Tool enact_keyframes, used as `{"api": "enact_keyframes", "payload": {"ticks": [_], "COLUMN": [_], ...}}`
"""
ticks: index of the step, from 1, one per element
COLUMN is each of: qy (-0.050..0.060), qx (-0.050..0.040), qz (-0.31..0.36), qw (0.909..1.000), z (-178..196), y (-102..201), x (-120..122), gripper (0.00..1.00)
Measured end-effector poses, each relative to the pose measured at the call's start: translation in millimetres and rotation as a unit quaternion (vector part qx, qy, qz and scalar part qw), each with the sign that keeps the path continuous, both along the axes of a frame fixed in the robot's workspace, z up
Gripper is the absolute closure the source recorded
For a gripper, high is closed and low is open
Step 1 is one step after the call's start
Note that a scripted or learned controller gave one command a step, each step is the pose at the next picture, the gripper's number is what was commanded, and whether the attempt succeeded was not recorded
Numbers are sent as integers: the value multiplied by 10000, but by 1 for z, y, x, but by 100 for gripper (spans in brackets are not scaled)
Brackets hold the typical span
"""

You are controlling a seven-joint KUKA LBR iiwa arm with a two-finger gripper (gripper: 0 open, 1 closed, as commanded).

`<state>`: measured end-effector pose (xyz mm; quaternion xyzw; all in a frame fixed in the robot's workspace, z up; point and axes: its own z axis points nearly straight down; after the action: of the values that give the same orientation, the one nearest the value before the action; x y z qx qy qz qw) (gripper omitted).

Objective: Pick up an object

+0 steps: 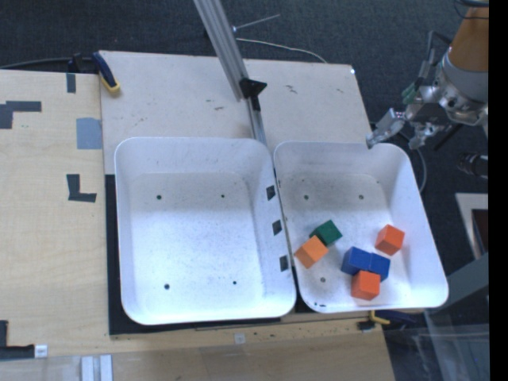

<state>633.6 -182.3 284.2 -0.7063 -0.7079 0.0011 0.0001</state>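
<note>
Five small solid-looking blocks lie in the right shallow white bin [413, 189], well below and left of the end effector [394, 128]: a green cube [327, 232], three orange cubes [311, 251] [390, 239] [366, 284] and a blue block [366, 261]. They look light, rigid and flat-sided, so opposite faces suit pinching. The lone orange cube by the bin wall seems easiest. Whether the end effector is spread or closed cannot be told.

Smooth white plastic bins [194, 153], faintly speckled; matt painted-looking blocks [365, 262]; pale wood desk [48, 236], matt; ribbed bare metal rail [218, 30]; dark rough carpet [349, 14].
</note>
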Motion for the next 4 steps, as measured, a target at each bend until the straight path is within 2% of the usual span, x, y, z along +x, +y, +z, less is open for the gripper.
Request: {"api": "enact_keyframes", "payload": {"ticks": [1,2,3,4], "qy": [39,37,26,14], "qx": [16,5,13,14], "qz": [11,-19,-13,-4], "qw": [10000,10000,10000,10000], "z": [-169,-195,-193,-183], "y": [88,69,83,84], "x": [13,-40,-94,-92], "gripper": [0,0,0,100]}}
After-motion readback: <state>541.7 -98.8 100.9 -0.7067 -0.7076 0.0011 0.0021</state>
